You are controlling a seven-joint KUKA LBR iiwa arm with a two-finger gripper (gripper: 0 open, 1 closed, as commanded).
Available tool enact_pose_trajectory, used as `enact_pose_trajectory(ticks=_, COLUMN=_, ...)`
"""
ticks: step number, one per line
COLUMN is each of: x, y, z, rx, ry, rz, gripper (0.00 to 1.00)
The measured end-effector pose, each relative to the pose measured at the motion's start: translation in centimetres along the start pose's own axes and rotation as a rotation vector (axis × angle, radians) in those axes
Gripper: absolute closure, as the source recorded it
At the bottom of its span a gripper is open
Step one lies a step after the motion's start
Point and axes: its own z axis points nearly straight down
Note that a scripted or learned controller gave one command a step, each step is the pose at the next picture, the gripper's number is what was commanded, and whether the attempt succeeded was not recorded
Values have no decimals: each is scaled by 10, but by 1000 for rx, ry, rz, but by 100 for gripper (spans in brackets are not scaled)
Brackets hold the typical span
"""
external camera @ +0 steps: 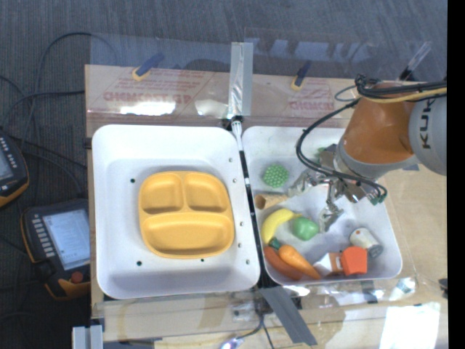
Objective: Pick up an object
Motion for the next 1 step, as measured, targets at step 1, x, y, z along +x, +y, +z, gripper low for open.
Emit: enact_pose_trajectory(ticks=1, x=37, y=6, z=-1, rx=2, ry=-2, rz=26, gripper=0)
